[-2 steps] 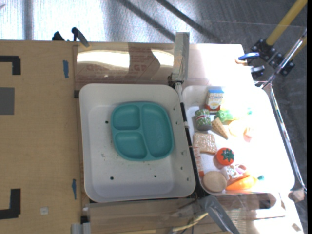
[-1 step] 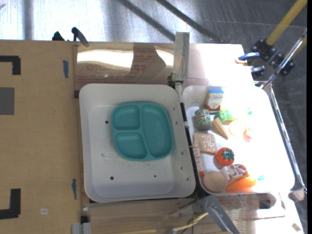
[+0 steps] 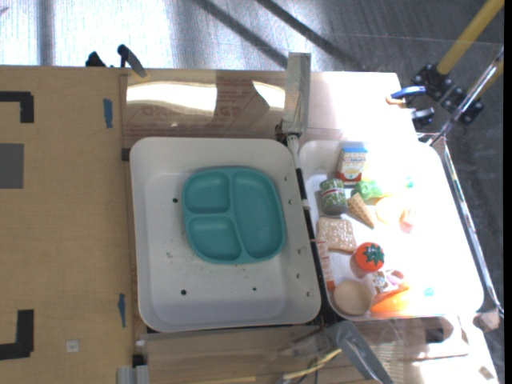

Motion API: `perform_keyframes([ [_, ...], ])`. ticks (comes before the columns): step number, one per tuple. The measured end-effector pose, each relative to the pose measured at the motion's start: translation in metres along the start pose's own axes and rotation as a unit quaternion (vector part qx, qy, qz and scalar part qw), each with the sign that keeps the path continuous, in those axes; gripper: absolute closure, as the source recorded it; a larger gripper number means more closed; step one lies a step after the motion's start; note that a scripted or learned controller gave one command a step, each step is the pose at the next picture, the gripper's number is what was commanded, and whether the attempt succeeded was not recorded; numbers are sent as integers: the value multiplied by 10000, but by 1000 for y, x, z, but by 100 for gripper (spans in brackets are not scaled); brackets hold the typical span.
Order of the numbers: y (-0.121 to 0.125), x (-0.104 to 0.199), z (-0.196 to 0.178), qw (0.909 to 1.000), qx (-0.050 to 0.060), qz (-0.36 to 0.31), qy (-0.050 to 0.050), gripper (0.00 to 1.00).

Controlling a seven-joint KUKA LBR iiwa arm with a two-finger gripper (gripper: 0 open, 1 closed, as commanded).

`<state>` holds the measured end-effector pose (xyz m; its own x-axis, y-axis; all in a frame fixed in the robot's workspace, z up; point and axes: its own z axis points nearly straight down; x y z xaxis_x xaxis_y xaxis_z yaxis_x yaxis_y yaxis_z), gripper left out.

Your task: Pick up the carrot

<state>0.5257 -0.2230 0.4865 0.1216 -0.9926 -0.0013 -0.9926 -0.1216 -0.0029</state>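
Cardboard-covered bench (image 3: 60, 214), two white bins (image 3: 152, 238); carrot (image 3: 390, 299) in right bin; tool state: cannot tell.

At the upper right we note a yellow rod (image 3: 477, 22) carrying black clamps (image 3: 445, 88) and a blue clip (image 3: 405, 94). At the lower edge we note a grey angled bar (image 3: 360, 355). We cannot tell whether either belongs to the robot.

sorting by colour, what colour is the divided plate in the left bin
Teal, a blue-green; the divided plate shows clearly in the camera view.
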Motion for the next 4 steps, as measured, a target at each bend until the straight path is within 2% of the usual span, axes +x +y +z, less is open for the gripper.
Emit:
perform_keyframes([
  [1, -79, -2, 3, 9814, 8, -1921, -12, 0],
  [2, -143, -2, 2, 8911, 16, -4538, -2, 0],
  [3, -141, 16, 2, 8207, 17, -5714, 3, 0],
  [4, -141, 15, 2, 8204, 19, -5718, -1, 0],
])
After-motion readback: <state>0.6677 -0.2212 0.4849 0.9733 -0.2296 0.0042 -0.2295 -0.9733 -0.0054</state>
